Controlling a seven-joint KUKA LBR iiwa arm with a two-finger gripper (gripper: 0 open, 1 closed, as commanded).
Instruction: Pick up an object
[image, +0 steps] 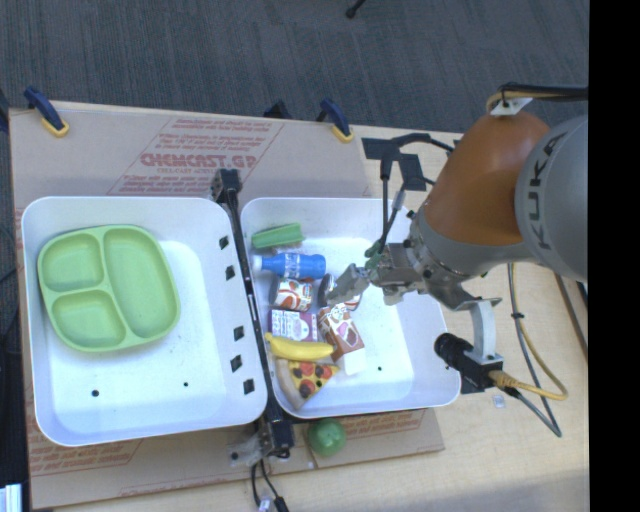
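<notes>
My gripper (338, 292) reaches in from the right and hangs over the middle of the right bin (425, 375). Its metal fingers point left and down, just above a small carton (343, 331) and beside a red-and-white packet (293, 295). Nothing shows between the fingers. Around it lie a blue bottle (293, 265), a green item (277, 236), a purple-and-white carton (291, 324), a banana (300, 349) and a pizza slice (308, 377). The arm's orange band (480, 180) covers the bin's right rear part.
The left bin (150, 390) holds a green divided plate (107, 287). A green ball (325, 437) lies outside the bins at the front edge. Cables and a black fitting (468, 362) hang off the arm by the right bin's right wall. Blue clamps hold the cardboard at the back.
</notes>
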